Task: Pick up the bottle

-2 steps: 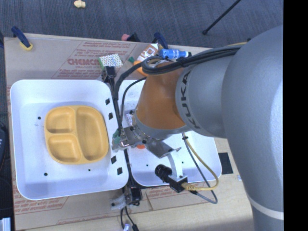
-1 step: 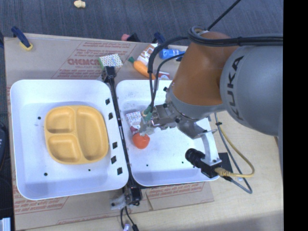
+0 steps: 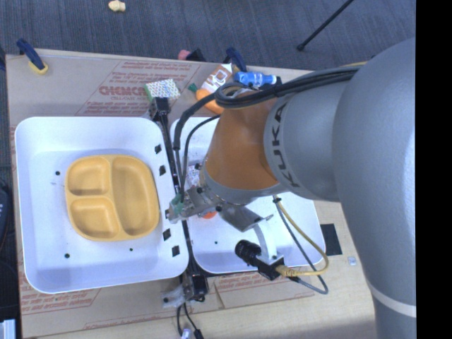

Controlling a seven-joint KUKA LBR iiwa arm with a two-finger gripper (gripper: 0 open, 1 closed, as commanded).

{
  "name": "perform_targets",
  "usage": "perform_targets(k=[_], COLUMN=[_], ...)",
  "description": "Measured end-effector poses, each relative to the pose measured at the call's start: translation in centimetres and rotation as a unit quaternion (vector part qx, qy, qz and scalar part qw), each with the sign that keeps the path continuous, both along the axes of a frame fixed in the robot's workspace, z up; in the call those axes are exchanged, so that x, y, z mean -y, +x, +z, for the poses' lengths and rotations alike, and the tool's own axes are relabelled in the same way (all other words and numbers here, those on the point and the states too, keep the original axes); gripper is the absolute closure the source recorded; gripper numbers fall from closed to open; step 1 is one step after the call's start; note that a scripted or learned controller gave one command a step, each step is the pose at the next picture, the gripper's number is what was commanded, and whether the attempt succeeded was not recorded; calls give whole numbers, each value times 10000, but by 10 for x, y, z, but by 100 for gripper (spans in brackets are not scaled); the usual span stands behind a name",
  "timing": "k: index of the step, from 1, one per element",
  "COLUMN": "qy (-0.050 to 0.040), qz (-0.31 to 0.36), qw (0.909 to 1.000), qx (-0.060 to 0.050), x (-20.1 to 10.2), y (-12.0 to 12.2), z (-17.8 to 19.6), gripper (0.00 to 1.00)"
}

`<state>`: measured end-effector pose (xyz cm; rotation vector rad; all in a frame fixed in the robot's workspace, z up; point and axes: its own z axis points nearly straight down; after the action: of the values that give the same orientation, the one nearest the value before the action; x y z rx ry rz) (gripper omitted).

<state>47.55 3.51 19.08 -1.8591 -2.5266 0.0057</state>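
Note:
My arm reaches over the right bin (image 3: pixel 233 260) and hides most of its floor. The gripper (image 3: pixel 185 205) is low at that bin's left wall, close to the divide between the two bins. A small orange piece (image 3: pixel 207 215) shows just right of the gripper, under the wrist; I cannot tell whether it belongs to the bottle. Whether anything is between the fingers is hidden by the wrist.
A yellow divided plate (image 3: pixel 111 196) lies in the left bin (image 3: pixel 35 147). Behind the bins, on the cardboard bench top, an orange and white object (image 3: pixel 214 82) lies next to a blue clamp (image 3: pixel 254 78). Another blue clamp (image 3: pixel 32 55) grips the far left corner.

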Motion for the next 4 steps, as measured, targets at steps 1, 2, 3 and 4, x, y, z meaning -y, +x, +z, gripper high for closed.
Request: perform_targets(k=[1, 2, 3, 4], qy=[0, 7, 2, 3], qz=[1137, 1537, 1499, 1463], qw=[9935, 9881, 9887, 9892], qx=[27, 3, 26, 10], x=[46, -17, 7, -56], y=[1, 0, 2, 0], z=[104, 20, 98, 51], gripper=[100, 100, 100, 100])
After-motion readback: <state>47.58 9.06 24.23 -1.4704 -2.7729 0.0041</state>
